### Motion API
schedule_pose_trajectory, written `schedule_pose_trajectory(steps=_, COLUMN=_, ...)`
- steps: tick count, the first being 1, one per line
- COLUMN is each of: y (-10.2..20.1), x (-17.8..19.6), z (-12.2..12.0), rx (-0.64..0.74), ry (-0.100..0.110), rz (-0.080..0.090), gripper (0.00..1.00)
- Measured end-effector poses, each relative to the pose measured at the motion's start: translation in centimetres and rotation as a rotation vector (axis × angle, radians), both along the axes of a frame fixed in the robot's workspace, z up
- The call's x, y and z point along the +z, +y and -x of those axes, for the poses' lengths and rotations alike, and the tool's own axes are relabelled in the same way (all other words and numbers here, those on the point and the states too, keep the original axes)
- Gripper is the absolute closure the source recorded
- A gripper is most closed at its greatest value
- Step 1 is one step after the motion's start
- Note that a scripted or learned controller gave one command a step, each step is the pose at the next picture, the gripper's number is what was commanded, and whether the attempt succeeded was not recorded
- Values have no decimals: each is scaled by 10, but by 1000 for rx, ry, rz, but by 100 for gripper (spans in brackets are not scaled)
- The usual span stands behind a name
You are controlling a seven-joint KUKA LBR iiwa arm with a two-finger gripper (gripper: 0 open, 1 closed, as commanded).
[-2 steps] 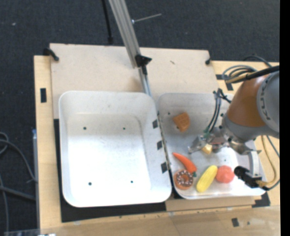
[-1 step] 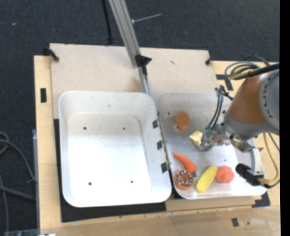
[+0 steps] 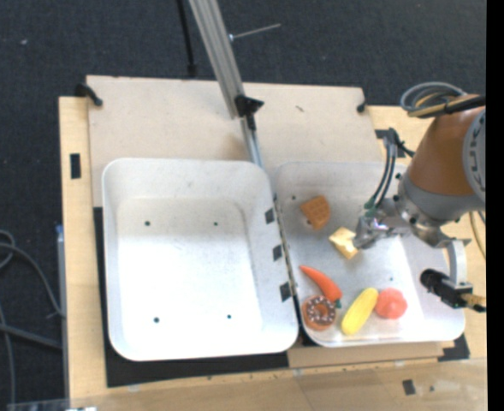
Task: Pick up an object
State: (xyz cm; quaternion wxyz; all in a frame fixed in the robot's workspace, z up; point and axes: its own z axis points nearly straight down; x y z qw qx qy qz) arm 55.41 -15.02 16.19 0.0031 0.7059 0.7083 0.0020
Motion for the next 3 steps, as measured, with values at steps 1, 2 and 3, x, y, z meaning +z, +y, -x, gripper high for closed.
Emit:
schedule_pose_trajectory(steps=1, y=6, x=62, z=-4, rx=1, ry=-2, rz=1, gripper=100)
schedule_pose_trajectory(steps=2, y=6, x=115, z=-6, rx=1, ry=-1, rz=0, gripper=100)
schedule_pose_trajectory(steps=3, y=48, x=100, z=-26, rx=1, ry=5, rz=1, gripper=100)
